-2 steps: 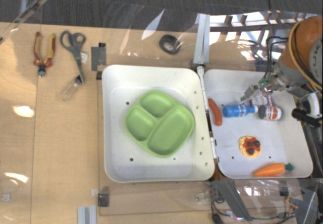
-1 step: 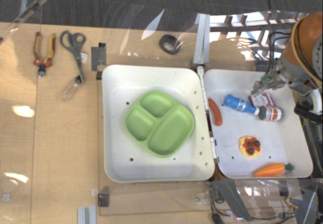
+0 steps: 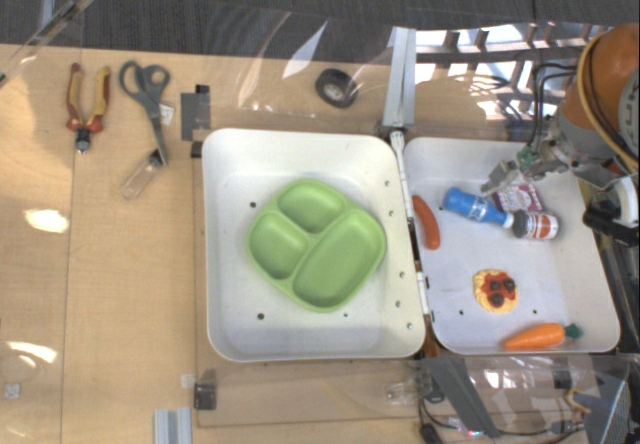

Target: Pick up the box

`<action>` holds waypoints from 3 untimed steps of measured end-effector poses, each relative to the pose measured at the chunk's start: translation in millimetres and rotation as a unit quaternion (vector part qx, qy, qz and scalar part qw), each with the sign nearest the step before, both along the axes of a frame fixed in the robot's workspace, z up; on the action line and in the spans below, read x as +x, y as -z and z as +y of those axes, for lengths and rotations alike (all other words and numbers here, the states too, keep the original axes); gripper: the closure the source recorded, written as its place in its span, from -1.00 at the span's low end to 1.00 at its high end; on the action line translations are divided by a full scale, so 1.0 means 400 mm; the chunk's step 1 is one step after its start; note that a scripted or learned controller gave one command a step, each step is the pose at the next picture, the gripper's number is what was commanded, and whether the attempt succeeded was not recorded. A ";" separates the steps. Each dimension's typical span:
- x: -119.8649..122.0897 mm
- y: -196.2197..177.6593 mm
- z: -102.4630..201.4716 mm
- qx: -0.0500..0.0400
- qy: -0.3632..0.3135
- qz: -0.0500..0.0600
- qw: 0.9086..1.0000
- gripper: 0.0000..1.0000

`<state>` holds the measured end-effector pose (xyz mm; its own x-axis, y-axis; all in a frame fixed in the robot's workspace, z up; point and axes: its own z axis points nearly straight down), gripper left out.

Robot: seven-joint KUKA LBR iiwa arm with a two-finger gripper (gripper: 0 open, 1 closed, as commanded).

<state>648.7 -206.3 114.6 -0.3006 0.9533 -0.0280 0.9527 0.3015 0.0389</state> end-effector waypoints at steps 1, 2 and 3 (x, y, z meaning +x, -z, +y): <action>-0.012 0.038 -0.001 0.002 -0.018 0.008 1.000 -1.00; -0.001 0.000 -0.002 -0.001 -0.019 0.001 1.000 1.00; -0.002 0.000 -0.002 -0.001 -0.019 0.001 1.000 -1.00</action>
